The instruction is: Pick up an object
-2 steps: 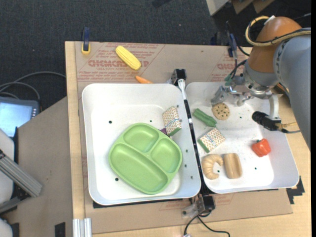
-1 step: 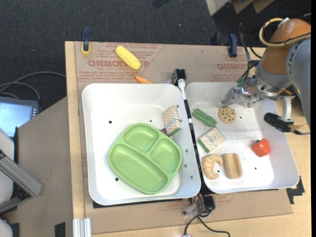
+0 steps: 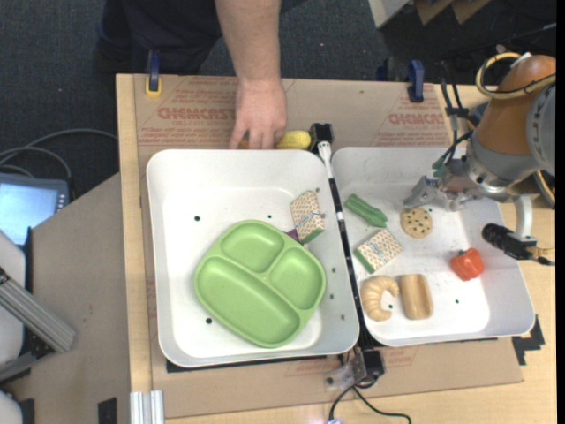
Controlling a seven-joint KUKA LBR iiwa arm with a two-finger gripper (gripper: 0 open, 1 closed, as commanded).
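two white bins sit side by side, and the arm (image 3: 516, 117) reaches in from three o'clock so that its gripper (image 3: 430, 193) hovers low over the right bin (image 3: 503, 321), toward that bin's twelve o'clock side. i cannot tell how the tool stands; its tip is too small and dark against the metal to read, and nothing is visibly held in it.

the likeliest target, as i judge it, is the cookie (image 3: 416, 223), lying just beside the gripper at its six o'clock. it is flat and round, so the tool could skate over it or push it along the bin floor instead of lifting it. the green pepper (image 3: 365, 208) lies near at nine o'clock of the cookie and the patterned packet (image 3: 380, 249) at its seven o'clock; a sloppy descent could knock either one.

farther off, the red piece (image 3: 467, 264), the bread roll (image 3: 415, 295) and the croissant (image 3: 380, 297) sit toward six o'clock, well apart from the tool.

a bigger worry is the person's hand (image 3: 259, 113) resting at the twelve o'clock rim of the left bin (image 3: 168, 237), next to a yellow object (image 3: 295, 140). the green plate (image 3: 259, 283) and a second packet (image 3: 307, 215) lie in that bin.
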